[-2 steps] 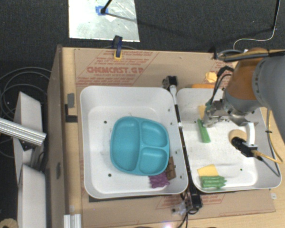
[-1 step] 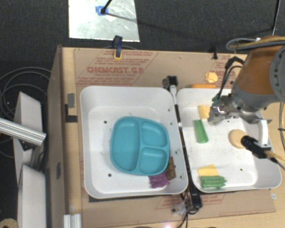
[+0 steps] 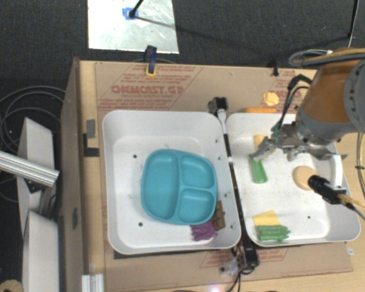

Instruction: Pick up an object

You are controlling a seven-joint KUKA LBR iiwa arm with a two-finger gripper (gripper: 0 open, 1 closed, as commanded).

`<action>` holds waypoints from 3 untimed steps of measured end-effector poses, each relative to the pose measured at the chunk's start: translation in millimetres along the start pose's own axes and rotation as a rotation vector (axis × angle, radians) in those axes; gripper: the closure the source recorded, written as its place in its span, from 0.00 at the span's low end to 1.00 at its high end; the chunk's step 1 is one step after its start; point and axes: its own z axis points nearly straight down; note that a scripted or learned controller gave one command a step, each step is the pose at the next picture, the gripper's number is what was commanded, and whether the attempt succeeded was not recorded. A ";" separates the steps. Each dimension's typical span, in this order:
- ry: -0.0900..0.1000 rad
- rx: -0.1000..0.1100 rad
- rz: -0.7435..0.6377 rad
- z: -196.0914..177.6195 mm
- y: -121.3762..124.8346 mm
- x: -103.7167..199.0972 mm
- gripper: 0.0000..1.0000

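Gripper (image 3: pixel 263 148) hangs over the right bin (image 3: pixel 347 227), just above a green stick (image 3: pixel 258 170) lying on the bin floor; whether it grips anything, I cannot tell

Left bin (image 3: pixel 118 163): divided plate (image 3: pixel 179 186) at centre
Right bin (image 3: pixel 347 224): stick (image 3: pixel 258 170) near left wall; block (image 3: pixel 270 227) at front edge

Red letters are printed on the brown cardboard sheet (image 3: pixel 170 84) that lies under the two bins, along its far edge. The big word looks like "CHEMCAST GP". The smaller red lines near it are too small to read.
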 end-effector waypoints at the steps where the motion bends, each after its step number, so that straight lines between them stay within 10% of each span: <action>1: 0.000 0.006 -0.001 87.1 22.9 -3.8 0.00; 2: 0.000 -0.001 -0.002 71.2 24.6 -3.9 1.00; 3: -0.001 -0.004 0.003 -35.4 -17.1 -6.7 1.00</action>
